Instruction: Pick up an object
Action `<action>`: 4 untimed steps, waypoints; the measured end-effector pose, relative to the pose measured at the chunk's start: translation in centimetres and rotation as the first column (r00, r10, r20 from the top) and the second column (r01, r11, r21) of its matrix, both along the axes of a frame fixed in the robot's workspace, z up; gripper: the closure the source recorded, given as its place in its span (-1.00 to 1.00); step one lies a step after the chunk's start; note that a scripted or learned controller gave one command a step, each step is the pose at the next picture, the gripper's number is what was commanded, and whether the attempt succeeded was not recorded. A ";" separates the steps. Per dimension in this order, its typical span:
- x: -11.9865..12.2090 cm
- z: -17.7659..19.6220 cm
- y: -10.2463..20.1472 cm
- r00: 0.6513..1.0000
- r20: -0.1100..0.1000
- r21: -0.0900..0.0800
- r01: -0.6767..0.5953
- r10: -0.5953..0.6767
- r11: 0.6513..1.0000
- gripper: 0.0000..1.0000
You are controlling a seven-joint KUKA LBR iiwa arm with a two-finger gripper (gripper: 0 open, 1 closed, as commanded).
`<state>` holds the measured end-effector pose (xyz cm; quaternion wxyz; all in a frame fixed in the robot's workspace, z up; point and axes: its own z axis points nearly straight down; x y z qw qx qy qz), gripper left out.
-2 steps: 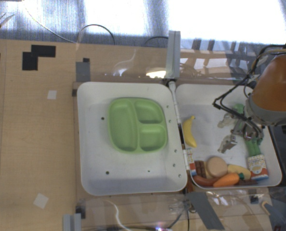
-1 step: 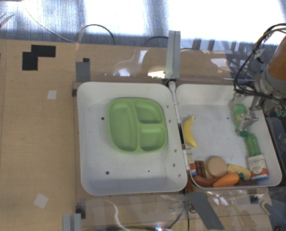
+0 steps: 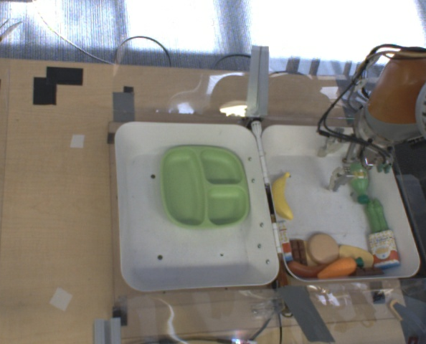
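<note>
Camera view, from above. Right bin (image 3: 406, 260): arm (image 3: 403, 95) enters over its far right corner; fingers (image 3: 349, 174) hang low above the far right floor, spread narrow, nothing between them. A green bottle (image 3: 376, 217) lies just beside them along the right wall. Banana (image 3: 282, 196) rests against the left wall. Carrot (image 3: 336, 267), round brown piece (image 3: 322, 248) and other toy foods crowd the near edge. The bin's middle floor lies open.

Left bin (image 3: 138, 264): green divided plate (image 3: 202, 186) at centre, white floor open all around.

Surface (image 3: 48, 213): pale wood, black markers (image 3: 55, 83) far left.
</note>
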<state>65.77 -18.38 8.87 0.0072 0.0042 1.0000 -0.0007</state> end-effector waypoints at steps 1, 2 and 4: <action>-4.7 -0.1 -2.3 0.999 -0.004 -0.001 0.040 -0.040 0.999 -1.00; 0.5 8.1 -2.1 1.000 0.006 -0.003 0.000 0.000 1.000 -1.00; 1.2 1.5 -2.1 0.996 0.010 -0.002 0.086 -0.086 0.996 1.00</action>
